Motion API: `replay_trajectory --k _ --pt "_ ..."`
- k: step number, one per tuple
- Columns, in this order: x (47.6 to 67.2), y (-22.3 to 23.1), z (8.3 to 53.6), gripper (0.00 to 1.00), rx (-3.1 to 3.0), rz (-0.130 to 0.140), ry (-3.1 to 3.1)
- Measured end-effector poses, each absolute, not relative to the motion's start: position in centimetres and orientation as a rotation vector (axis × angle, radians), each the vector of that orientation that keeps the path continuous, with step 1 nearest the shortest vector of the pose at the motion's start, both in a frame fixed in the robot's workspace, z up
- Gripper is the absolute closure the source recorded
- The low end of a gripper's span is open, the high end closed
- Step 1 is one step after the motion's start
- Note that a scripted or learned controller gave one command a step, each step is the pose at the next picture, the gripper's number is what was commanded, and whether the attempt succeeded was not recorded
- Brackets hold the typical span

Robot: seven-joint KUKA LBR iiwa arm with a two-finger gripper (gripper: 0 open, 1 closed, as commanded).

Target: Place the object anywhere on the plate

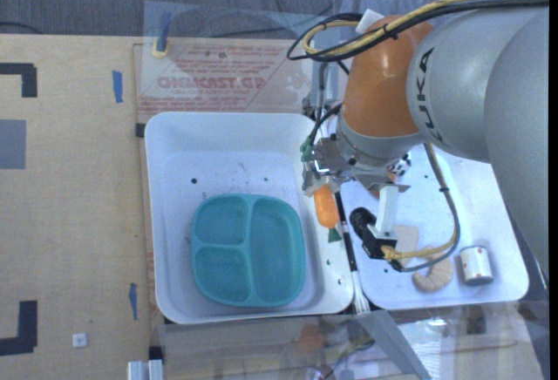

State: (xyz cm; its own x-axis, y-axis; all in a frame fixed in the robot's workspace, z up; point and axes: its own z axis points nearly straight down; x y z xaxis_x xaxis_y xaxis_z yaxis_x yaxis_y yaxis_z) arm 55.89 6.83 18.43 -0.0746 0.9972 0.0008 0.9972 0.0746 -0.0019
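A teal divided plate lies in the left white bin, toward its front. An orange toy carrot with a green tip hangs over the rim between the two bins, just right of the plate's far right corner. My gripper reaches down from the grey and orange wrist and is shut on the carrot's upper end. The wrist hides much of the gripper body.
In the right bin lie a beige round piece, a small silver can and a tan card. A black and yellow cable dangles from the wrist over that bin. The arm covers the right bin's back.
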Motion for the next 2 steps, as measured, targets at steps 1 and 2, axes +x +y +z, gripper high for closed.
replay_trajectory --k 1,2 --pt "53.33 13.86 14.00 1.00 -2.091 0.002 -2.342" --pt "53.38 13.73 14.02 0.00 -2.094 0.001 -2.340"
